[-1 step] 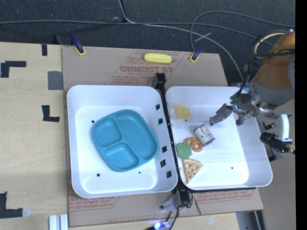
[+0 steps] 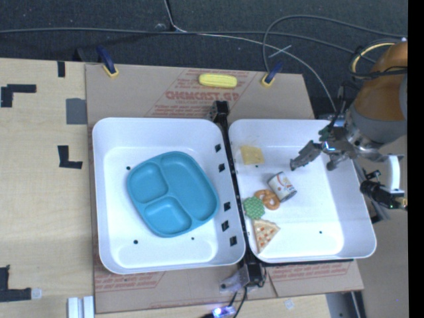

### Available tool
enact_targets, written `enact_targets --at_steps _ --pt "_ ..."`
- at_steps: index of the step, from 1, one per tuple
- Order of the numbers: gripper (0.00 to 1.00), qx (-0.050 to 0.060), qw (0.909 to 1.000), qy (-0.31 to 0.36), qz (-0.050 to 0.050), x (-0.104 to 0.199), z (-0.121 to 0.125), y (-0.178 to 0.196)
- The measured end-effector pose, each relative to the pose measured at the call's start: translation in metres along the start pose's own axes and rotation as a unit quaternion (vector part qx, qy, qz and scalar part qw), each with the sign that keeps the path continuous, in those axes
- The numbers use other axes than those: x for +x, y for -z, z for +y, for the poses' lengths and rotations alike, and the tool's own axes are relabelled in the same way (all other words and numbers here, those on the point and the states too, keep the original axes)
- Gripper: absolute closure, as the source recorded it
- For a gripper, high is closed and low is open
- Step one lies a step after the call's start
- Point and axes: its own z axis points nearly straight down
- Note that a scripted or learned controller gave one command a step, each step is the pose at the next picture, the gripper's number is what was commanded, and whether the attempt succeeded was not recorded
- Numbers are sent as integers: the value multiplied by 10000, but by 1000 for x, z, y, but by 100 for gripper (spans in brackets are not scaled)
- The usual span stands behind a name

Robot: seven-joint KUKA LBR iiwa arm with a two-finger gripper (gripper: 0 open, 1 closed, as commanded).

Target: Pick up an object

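The pincer [image 2: 317, 156] hung spread and empty over the right bin [image 2: 344, 240], just beside the can [image 2: 283, 185], likely lining up a grasp. The pretzel [image 2: 267, 198] lay touching the can, crowding it.

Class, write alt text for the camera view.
A robot gripper hovers over the right bin, which holds a small can, pretzel and other toy food. The left bin holds a blue divided plate.

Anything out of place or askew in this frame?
Yes: a yellow banana-like toy lies on the cardboard behind the bins, outside both. In the right bin, the small can lies tipped on its side.
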Motion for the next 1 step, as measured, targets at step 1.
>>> enact_targets --at_steps 1 --pt "0 25 10000 2 2 9 5 -58"
